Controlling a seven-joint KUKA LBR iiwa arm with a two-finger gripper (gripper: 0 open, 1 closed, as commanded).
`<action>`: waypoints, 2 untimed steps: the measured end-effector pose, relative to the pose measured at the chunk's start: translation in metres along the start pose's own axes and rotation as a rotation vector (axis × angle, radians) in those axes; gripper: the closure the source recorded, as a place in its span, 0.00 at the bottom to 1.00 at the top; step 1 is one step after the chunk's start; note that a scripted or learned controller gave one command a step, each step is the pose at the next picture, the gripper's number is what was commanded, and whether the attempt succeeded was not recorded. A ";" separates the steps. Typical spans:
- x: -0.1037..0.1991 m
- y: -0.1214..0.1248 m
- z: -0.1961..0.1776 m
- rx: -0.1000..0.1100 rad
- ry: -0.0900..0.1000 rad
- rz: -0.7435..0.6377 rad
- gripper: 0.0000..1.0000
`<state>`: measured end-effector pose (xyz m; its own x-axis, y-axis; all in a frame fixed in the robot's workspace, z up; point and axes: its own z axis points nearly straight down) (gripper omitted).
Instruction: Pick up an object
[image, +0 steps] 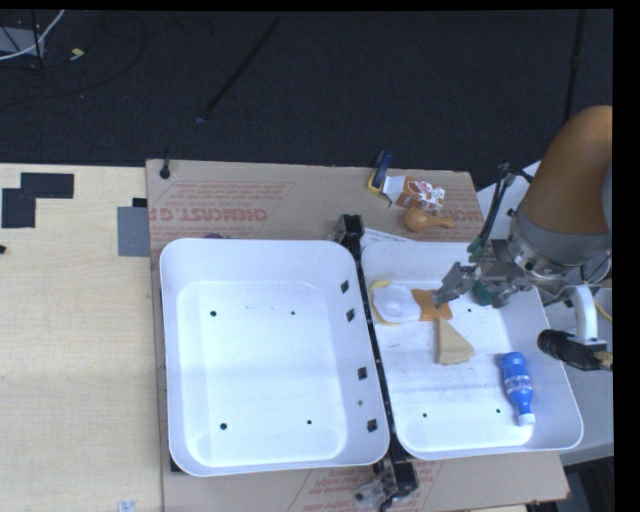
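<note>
Orange-brown and flat, a small wedge-shaped piece (432, 303) lies in the right bin (560, 425), close to its upper left part and right under the tip of the end effector (452, 287). It looks like the likeliest target, since the tool is lowered over it and the arm (570, 185) leans in from the right to reach that spot. Whether the end effector is released or clenched I cannot tell: its tip is dark, small and blurred against the bin floor, and nothing is plainly caught in it, so I would not call the piece grasped.

Just below the orange piece sits a tan wedge (453, 345), touching or nearly touching it; a descent that lands slightly low could nudge both together. To the left, a pale translucent cup-like thing with a yellowish rim (392, 303) lies near the divider between the bins, close enough to crowd a sideways approach. A blue bottle (516, 386) with a white cap lies on its side toward the lower right corner, well apart from the others and free to roll if bumped.

The left bin (180, 350) stands beside it on the cardboard-covered surface (240, 200). Beyond the right bin's far edge, a small tan toy (422, 217) and a blue-and-yellow item (380, 170) rest on the cardboard, outside the working area.
</note>
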<state>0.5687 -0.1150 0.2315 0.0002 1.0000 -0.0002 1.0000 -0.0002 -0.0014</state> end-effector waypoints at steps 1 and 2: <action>-0.020 -0.002 0.151 0.002 0.000 0.002 0.00; -0.018 -0.008 0.145 0.003 0.002 0.004 0.00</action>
<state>0.5606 -0.1329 0.0870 0.0044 1.0000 0.0018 1.0000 -0.0044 -0.0044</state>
